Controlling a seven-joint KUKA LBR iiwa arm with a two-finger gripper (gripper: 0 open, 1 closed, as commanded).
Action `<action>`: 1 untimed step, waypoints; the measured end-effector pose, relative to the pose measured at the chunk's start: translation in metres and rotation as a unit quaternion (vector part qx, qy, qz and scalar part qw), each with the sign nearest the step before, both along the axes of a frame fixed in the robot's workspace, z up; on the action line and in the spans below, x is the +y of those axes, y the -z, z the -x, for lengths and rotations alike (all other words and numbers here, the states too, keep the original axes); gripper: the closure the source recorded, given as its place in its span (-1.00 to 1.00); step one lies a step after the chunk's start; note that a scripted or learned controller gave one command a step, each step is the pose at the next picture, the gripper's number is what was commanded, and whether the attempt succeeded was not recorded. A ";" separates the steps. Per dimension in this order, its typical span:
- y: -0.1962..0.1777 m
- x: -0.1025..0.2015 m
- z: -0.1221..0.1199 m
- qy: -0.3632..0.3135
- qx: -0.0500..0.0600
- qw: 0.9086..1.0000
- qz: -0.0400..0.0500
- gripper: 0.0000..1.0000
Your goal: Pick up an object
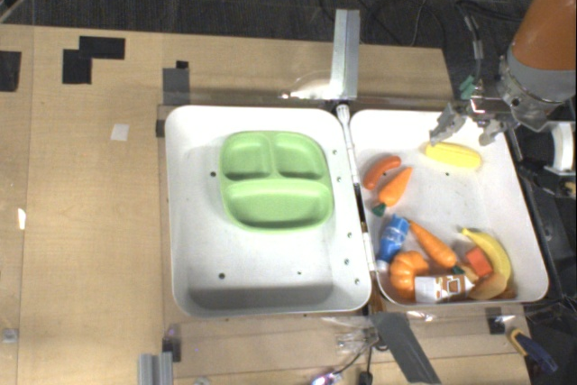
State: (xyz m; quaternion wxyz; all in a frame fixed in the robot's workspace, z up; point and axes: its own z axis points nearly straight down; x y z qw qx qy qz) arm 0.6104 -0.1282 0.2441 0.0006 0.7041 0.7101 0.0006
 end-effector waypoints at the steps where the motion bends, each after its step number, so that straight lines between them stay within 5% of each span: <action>1: 0.149 0.042 -0.039 -0.042 -0.002 0.999 0.000 -1.00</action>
